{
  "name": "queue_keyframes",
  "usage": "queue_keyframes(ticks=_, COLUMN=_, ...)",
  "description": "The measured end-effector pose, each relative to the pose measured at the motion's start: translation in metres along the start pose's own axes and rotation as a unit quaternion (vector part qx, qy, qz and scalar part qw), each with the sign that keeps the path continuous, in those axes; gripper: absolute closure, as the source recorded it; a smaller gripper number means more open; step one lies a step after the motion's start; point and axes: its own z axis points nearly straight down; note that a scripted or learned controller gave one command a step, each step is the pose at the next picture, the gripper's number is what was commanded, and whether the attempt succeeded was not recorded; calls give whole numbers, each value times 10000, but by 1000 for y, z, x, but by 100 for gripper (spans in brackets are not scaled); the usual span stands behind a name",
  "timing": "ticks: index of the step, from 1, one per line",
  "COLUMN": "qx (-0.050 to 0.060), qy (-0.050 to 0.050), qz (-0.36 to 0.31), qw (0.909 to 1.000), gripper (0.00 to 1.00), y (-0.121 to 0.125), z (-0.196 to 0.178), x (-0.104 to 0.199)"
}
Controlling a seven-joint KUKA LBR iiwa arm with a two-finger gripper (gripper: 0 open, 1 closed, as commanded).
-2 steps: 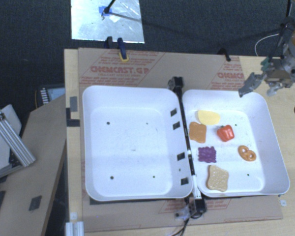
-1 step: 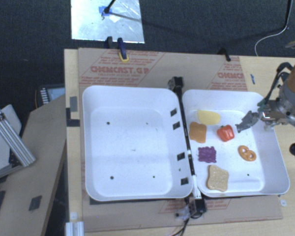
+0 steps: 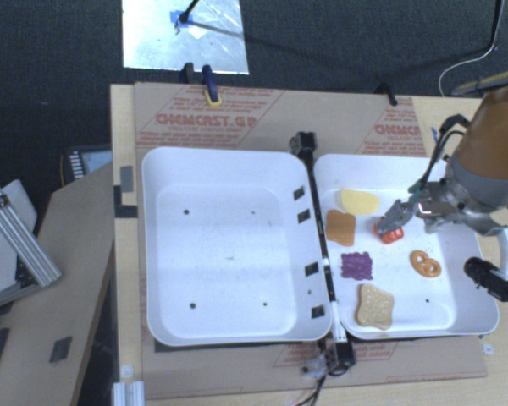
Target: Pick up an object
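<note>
Red toy bit (image 3: pixel 393 236) is looking light, stiff & slick, so gripper (image 3: pixel 390 223), hovering w/ finger state untellable, is needing a mid-body pinch.

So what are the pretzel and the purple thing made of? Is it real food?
Probably not real. The pretzel looks like molded plastic: smooth, evenly orange-brown. The purple thing looks bumpy and matte, maybe rubbery plastic, like toy grapes; it's too small to be sure. Both lie in the right bin, which looks like smooth white plastic.
</note>
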Motion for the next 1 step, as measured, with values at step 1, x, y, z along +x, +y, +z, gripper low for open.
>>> queue_keyframes(ticks=1, qx=-113, qy=-39, qz=10, qw=9999, gripper=0, y=74, z=-159, x=-13)
